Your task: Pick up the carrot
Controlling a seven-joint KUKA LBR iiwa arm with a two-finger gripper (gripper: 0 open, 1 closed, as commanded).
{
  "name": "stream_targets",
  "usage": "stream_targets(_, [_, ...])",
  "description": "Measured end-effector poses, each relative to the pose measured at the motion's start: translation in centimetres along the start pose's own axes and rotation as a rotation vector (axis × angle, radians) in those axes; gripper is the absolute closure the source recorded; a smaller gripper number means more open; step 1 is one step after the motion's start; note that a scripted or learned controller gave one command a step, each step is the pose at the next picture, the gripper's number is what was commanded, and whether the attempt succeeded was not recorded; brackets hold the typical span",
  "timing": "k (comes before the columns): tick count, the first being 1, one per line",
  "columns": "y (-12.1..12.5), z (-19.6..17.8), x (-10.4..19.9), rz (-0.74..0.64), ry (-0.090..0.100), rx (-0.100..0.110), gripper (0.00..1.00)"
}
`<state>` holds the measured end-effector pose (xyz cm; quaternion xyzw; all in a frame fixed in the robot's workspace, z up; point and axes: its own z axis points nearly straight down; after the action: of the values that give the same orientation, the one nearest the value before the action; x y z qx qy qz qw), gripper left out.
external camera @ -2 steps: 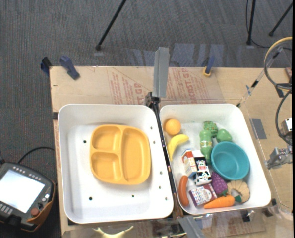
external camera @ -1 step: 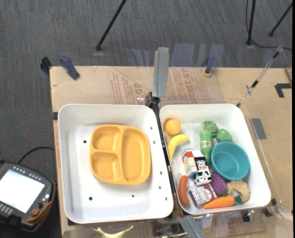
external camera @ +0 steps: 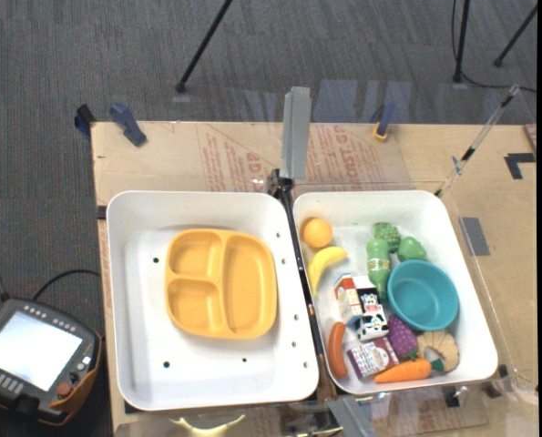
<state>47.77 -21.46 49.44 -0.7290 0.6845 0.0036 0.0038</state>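
The small orange toy carrot with a green leafy top lies in the right white bin, down in its front corner, very close to the front wall. It lies flat, with its long side going left to right and a little tilted. The pointy tip is at the left and the fat end with the leaves is at the right.

I cannot tell if the gripper is spread or pressed together, and I cannot tell which way the carrot lies from it. The arm comes in from the right, so I think the leafy end is the closer one. I think a pinch across the thin body, from front to back, would work best.

The carrot looks smooth, hard and thin, so it may roll or slip.

It has close neighbours. A pink and white packet touches its tip, and a red toy sausage lies further left. Just behind it are purple toy grapes and a tan round cookie. These could get bumped.

Further back is a teal bowl, then a yellow toy banana and a round orange fruit.

The left white bin holds a yellow plate with three parts.
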Motion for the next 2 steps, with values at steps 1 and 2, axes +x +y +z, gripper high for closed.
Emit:
stream_targets(1, [-0.09, -0.84, 0.08, 0.008, -0.005, -0.001, 1.00])
stream_targets(2, [-0.20, -1.66, 0.17, 0.017, -0.011, -0.001, 1.00])
